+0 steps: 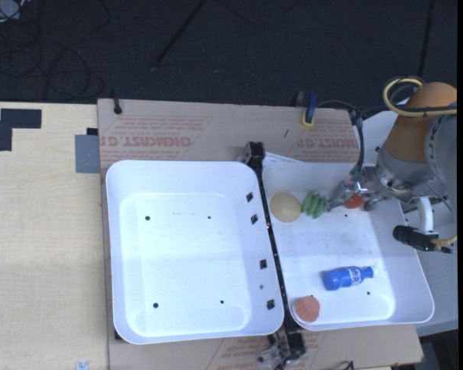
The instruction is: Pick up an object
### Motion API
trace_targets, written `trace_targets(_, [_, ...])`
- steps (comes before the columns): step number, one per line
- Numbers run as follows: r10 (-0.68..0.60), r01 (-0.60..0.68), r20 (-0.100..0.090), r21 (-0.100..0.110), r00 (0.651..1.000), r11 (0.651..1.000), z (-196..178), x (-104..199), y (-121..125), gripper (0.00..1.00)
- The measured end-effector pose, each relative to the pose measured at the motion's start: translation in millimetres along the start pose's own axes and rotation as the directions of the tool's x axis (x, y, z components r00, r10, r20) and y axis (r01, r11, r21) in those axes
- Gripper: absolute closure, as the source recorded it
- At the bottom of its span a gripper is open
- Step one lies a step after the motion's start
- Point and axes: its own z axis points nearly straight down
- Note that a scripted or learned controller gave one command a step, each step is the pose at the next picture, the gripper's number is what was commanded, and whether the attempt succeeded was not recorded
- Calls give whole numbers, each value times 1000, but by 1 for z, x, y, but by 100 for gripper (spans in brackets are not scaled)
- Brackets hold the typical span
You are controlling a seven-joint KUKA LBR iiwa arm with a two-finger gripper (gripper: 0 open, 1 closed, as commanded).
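At the near edge of the right bin (pixel 417 303), tucked into its front-left corner, lies a flat, round, reddish-orange disc (pixel 306 308) with a dull matte face. A little farther in rests a blue bottle (pixel 347 277) on its side, its smooth plastic body capped white at the end pointing right; any label on it is too small to read. Beyond that, near the divider between the bins, sits a pale cream ball (pixel 285 206) — smooth and round — and just beside it on the right a green ribbed piece (pixel 314 204), its ridges standing like stacked fins. The gripper (pixel 349 199) is low over the far part of the same bin, just right of the green piece, thin metal fingers angled leftward; a small red-orange thing (pixel 356 201) shows at the fingers, but I cannot tell how wide they stand or whether they hold it. Behind it the grey arm (pixel 440 156) rises with its orange band (pixel 420 126). The left bin (pixel 116 206) is glossy white plastic with rounded corners and a few small dark dots on its floor. Both bins sit on a brown cardboard sheet (pixel 177 133) printed with reddish lettering — seen upside down and mirrored, not clearly legible. Farthest off, a blue-and-yellow clamp (pixel 309 108) grips the cardboard's back edge.
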Motion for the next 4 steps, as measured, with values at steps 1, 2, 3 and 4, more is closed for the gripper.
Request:
trace_targets(1, [-1, 1, 0, 1, 1000, 1000, 0, 0, 4, 0])
trace_targets(2, [-8, 8, 1, 3, 1000, 1000, 0, 1, 4, 0])
trace_targets(3, [-8, 8, 1, 3, 1000, 1000, 0, 2, 4, 0])
trace_targets(4, [-9, 9, 1, 3, 1000, 1000, 0, 2, 4, 0])
